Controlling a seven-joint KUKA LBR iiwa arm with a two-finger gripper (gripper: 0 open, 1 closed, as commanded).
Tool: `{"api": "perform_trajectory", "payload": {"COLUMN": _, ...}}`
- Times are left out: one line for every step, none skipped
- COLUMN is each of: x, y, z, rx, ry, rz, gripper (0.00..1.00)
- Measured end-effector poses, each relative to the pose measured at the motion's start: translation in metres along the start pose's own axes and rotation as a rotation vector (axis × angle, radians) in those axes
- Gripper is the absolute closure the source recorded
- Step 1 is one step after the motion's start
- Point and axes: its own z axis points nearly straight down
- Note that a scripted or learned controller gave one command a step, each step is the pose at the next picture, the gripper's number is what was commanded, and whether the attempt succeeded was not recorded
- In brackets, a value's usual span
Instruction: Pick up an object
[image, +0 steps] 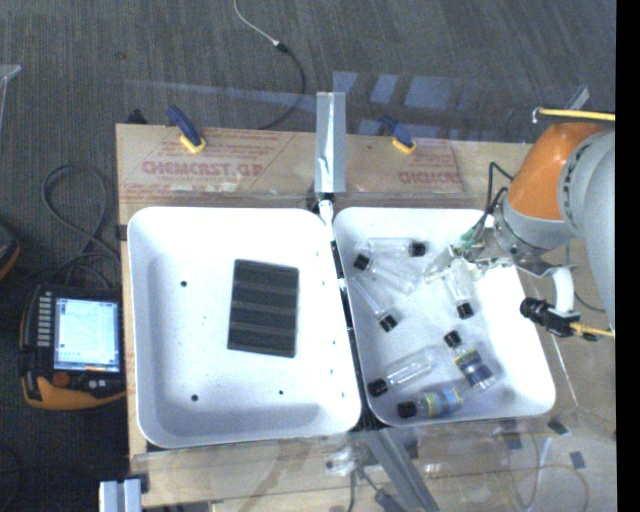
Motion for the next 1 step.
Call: {"api": "perform_trajectory", "payload": {"x": -0.0026, "y": -0.0008, "z": -0.0097, "rx": 0.002, "ry": -0.010, "rz": 0.000, "gripper": 1.00}}
